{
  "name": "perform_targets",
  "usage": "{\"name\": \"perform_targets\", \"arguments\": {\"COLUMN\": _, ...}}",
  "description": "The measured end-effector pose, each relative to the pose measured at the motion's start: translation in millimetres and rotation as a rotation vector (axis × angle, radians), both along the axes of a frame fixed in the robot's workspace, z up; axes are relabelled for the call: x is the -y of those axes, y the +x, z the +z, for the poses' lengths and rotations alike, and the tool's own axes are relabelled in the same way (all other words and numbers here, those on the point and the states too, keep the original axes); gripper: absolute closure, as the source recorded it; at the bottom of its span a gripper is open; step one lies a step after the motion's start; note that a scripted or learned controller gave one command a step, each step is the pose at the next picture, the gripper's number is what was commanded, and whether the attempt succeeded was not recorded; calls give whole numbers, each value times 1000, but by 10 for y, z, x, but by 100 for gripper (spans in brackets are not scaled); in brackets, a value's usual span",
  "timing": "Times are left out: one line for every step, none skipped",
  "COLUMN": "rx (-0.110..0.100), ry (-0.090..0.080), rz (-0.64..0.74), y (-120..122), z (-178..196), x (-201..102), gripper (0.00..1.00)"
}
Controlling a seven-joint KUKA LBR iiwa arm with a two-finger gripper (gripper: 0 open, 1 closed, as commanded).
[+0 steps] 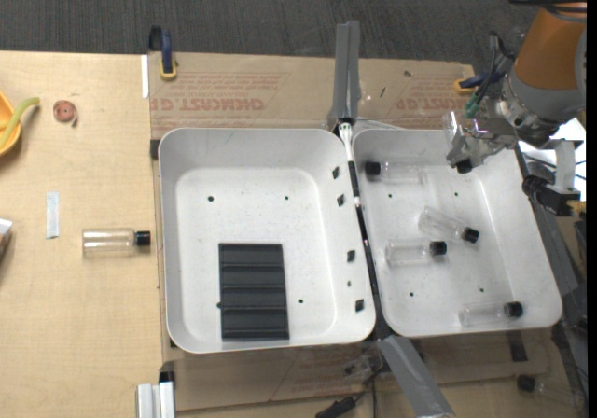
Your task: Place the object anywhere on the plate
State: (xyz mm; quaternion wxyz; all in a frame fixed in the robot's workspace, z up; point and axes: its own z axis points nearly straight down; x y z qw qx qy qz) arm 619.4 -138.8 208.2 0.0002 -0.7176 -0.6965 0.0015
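The two-finger gripper (464, 157) hung over the far right corner of the right-hand shallow white bin (522, 220), below the grey arm with its orange band (550, 43). At this slant the tool was small and cluttered with cables; how far it was open, and whether it held anything, could not be told.

Candidate objects were four clear plastic vials with black caps, all lying on their sides in the right bin: one near the far left corner (392, 171), two near the middle (448, 225) (415, 251) and one by the near right edge (487, 314). The far-corner vial lay nearest the gripper, probably the target, though apart from it.

The plate was judged to be the dark ribbed rectangular slab (252, 292), flat in the near part of the left-hand white bin (187, 220), well apart from the gripper across the divider. Its flat lie suited a drop-off from above.

A fifth clear vial (114, 239) lay on the wooden bench (75, 313), outside both bins.

Pick judged not yet made; transfer outstanding.
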Motion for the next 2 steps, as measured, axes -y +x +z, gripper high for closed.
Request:
{"name": "perform_targets", "arguments": {"rx": 0, "ry": 0, "rz": 0, "y": 1, "z": 2, "x": 0, "gripper": 0}}
{"name": "perform_targets", "arguments": {"rx": 3, "ry": 0, "rz": 217, "y": 269, "z": -169, "x": 678, "gripper": 0}}
